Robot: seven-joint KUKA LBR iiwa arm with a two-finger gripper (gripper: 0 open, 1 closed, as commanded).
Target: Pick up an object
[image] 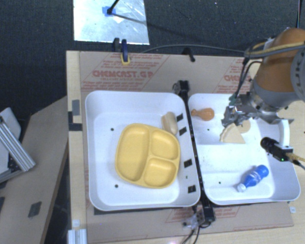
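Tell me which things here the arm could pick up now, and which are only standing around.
Could be picked:
- tan wedge, just under the gripper
- orange drumstick toy
- blue bottle
- beige piece
- yellow divided tray

Only around:
- left bin, right bin
- blue clamp

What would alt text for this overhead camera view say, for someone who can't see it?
A grey and orange robot arm reaches from the right, its gripper low over a pale wedge-shaped object in the right bin, which also contains a blue bottle and a small orange object. The left bin contains a yellow divided tray and a beige item.
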